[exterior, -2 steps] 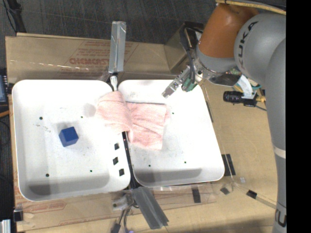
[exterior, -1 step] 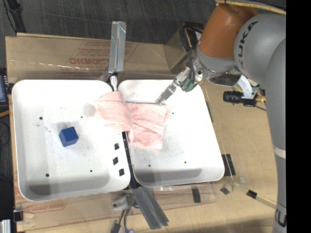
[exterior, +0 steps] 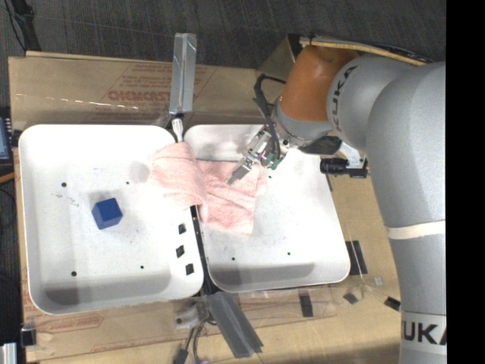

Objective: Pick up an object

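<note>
A pink cloth lies draped over the divider between the two bins, most of it in the right bin. A blue cube sits in the left bin, left of centre. My gripper hangs over the upper part of the right bin, its tips pointing down-left at the cloth's right edge. Whether the tips touch the cloth is unclear.
A grey metal post stands behind the bins at the divider. The arm's grey body and orange band cover the right side. Cardboard lies under the bins. Black clips sit along the divider.
</note>
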Robot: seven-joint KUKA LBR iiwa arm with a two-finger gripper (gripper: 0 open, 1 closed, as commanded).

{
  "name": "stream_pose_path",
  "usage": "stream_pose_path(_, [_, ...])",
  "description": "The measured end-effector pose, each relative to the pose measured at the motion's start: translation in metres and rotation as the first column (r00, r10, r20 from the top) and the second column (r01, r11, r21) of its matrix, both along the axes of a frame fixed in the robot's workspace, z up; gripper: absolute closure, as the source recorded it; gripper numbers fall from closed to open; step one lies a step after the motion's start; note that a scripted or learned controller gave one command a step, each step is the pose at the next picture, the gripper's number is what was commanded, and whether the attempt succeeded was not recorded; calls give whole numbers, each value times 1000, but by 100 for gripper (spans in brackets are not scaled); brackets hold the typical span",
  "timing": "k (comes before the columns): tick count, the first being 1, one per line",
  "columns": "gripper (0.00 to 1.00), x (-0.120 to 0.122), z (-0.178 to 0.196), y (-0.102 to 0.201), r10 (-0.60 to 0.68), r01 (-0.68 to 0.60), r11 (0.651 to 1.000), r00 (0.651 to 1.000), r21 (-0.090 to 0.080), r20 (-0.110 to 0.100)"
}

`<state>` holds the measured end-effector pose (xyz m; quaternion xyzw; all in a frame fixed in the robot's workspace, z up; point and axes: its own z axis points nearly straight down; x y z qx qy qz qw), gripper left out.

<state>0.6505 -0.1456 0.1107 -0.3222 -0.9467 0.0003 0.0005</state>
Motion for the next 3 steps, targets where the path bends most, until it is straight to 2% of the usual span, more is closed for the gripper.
stream_pose_path(1, [0,-17,-18,16,76,-76,997,997,0,1])
stream_pose_path(2, [0,-25,-18,-14,224,-224,975,975,1,-1])
stream_pose_path(3, [0,-3,-17,36,336,-336,942,942,-1,4])
